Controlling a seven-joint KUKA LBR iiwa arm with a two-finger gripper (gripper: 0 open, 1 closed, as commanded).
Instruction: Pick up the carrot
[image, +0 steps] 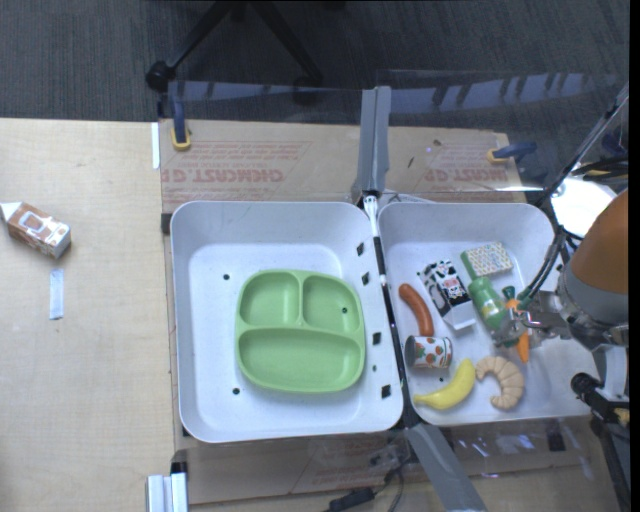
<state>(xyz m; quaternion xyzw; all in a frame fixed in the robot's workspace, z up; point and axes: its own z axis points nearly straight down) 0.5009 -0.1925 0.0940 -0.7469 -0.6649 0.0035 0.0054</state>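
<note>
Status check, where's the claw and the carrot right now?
Claw over right bin, at carrot. Grip unconfirmed. Green bottle and croissant crowd it.

The arm (608, 262) was cut off by the right edge; the tool (524, 325) partly hid the carrot (523, 347), its fingers too blurred to read.

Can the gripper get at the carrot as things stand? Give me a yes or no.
Probably yes. The gripper is already right at the carrot in the right bin, though the green bottle and croissant crowd it closely.
</note>
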